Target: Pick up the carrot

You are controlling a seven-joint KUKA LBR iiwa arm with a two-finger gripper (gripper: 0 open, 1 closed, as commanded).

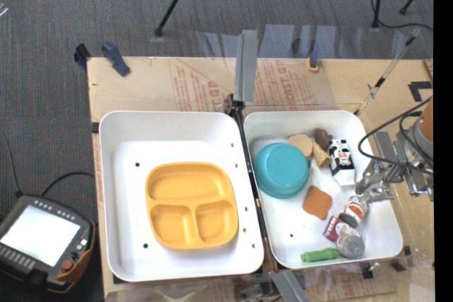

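We see the gripper point(373, 184) over the right bin's point(283, 125) right edge; we cannot tell how it is set. No carrot can be told apart among the bin's things: a teal bowl point(282, 169), an orange-brown piece point(318, 202), a can point(352, 211), a green piece point(320, 255). A yellow tray point(191, 205) lies in the left bin point(120, 152)

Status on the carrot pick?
End effector at right bin's right side. Carrot unconfirmed: likeliest the orange-brown piece beside teal bowl. Tipped can near the path.
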